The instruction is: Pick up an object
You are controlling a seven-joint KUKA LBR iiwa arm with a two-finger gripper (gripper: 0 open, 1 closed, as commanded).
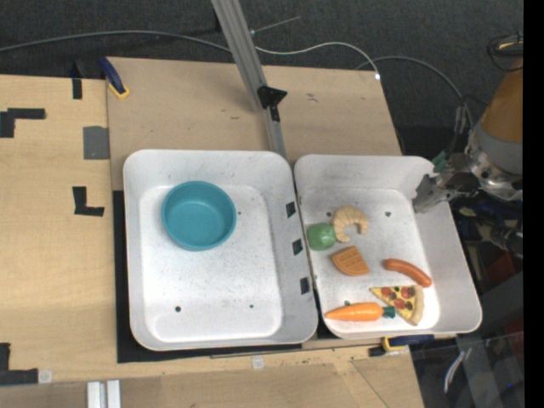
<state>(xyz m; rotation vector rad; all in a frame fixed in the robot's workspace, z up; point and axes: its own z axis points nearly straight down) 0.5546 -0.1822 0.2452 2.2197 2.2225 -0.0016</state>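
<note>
Overhead, two white bins are seen side by side on the table (51,228). The left bin (144,313) holds a teal bowl (199,215), set in its upper left part. The right bin (455,287) holds six toy foods. A tan croissant (351,220) lies near the middle, with a green round piece (321,236) just beside it at lower left. Below these an orange cracker-like piece (349,262) is placed. A red sausage (407,271) lies toward the right wall, tilted. A pizza slice (401,300) sits at lower right, and an orange carrot (355,313) lies along the lower edge, its leafy end near the pizza slice.

The arm (501,121) is seen at the right edge of the frame, its orange band above the grey wrist. The gripper (427,192) is positioned over the upper right rim of the right bin, well apart from the foods. Nothing is seen between its fingers; whether they are spread or closed cannot be told. A grey pole (242,45) crosses the upper middle of the frame.
</note>
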